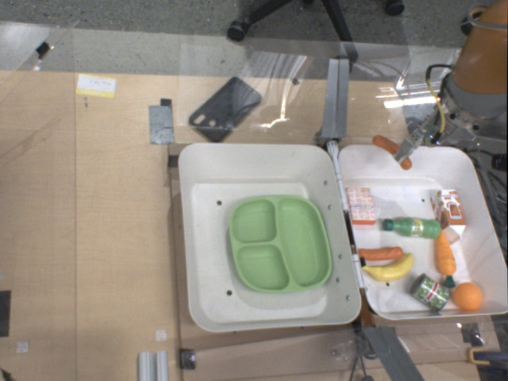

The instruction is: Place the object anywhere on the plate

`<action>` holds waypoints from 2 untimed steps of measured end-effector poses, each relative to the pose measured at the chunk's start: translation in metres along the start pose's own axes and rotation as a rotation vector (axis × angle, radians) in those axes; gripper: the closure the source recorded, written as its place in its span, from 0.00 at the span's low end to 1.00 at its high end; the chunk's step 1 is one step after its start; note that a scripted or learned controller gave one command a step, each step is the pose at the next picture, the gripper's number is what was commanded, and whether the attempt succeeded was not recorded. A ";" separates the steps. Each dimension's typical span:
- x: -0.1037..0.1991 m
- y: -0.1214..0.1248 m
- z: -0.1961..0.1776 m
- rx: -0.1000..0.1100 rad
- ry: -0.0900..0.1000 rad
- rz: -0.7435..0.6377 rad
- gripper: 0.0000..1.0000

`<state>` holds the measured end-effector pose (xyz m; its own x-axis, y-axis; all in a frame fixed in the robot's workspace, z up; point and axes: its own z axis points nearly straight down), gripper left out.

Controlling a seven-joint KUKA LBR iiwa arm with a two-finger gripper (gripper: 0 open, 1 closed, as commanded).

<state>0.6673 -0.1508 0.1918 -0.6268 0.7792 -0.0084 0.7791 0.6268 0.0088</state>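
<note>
1. The plate point(280, 243) is pale green with three compartments, two smaller ones on its left half and one long one on its right. It lies flat in the left bin point(198, 236), slightly right of that bin's middle, with nothing on it.
2. The arm point(484, 62) enters at the upper right, its orange band above the grey wrist. The jaws of the gripper point(406, 155) hang over the far left corner of the right bin point(468, 169) and pinch a small orange-red sausage point(391, 149), which lies slantwise between them.
3. Bare white bin floor rings the plate on all sides, widest on its left and far sides.
4. The two bins meet along a raised double rim between the plate and the right bin's contents.
5. The right bin is crowded along its near half: a red-and-white carton point(360, 205) by the left rim, a green bottle point(413, 228) lying on its side, a second sausage point(381, 254) just above a banana point(389, 269), a carrot point(444, 254), a small can point(430, 292), an orange point(468, 296), and another small box point(450, 207) near the right rim.
6. On the worktop point(79, 213) beyond the left bin lies a dark phone-like slab point(225, 109).
</note>
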 end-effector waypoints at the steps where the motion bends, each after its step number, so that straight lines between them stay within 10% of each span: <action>1: 0.085 0.004 -0.011 0.002 0.003 -0.076 1.00; 2: 0.170 -0.014 -0.002 0.002 0.005 -0.196 1.00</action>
<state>0.5494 -0.0268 0.1921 -0.7668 0.6419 -0.0050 0.6419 0.7668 0.0050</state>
